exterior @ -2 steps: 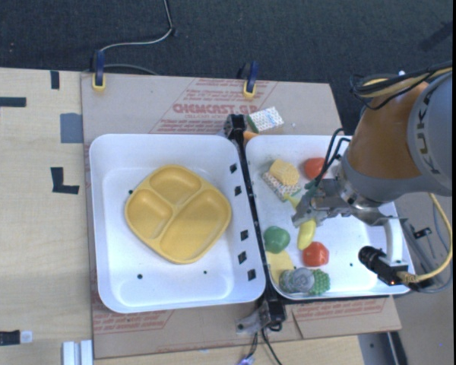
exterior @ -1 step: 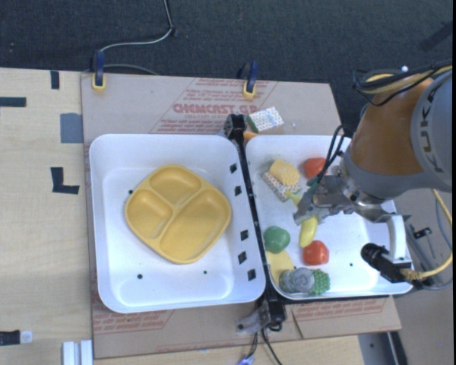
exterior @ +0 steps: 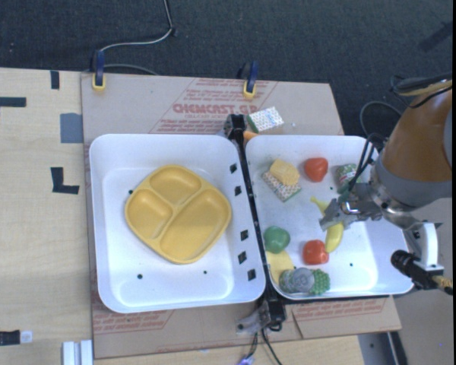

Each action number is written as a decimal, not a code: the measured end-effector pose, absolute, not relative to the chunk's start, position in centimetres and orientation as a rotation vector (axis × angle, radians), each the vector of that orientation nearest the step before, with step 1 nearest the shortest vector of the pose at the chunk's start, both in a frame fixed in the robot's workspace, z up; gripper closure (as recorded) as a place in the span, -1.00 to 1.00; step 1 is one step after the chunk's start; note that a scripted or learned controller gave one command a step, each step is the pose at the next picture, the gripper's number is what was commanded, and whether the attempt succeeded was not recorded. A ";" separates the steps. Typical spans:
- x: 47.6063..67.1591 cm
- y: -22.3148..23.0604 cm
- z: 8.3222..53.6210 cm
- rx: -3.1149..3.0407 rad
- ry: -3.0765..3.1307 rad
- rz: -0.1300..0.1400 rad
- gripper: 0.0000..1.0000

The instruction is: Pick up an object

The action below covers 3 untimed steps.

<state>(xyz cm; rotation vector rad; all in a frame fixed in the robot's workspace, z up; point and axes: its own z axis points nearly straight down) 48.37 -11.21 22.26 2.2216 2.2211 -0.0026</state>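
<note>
Gripper (exterior: 336, 217): hung low in the right bin (exterior: 365, 276), over the yellow banana (exterior: 332, 234); whether the jaws were apart or together could not be told.
Banana: smooth, curved; lay mid-bin beneath the fingers.
Neighbours: two round red tomatoes (exterior: 315, 169); a green ball (exterior: 276, 239); a sandwich block (exterior: 282, 179); grey and green lumps (exterior: 304, 281) at the near wall.
Left bin (exterior: 110, 280): held a yellow sectioned plate (exterior: 178, 213), glossy.

You see a yellow banana-shaped toy (exterior: 332, 234) lying slantwise on the right bin's (exterior: 365, 276) white floor, just above a red round toy (exterior: 315, 252).
</note>
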 end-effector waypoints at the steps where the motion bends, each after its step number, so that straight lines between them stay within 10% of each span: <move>1: 48.4 -4.3 24.1 2.219 2.225 0.000 1.00; 3: 48.3 5.2 24.0 2.220 2.225 -0.002 1.00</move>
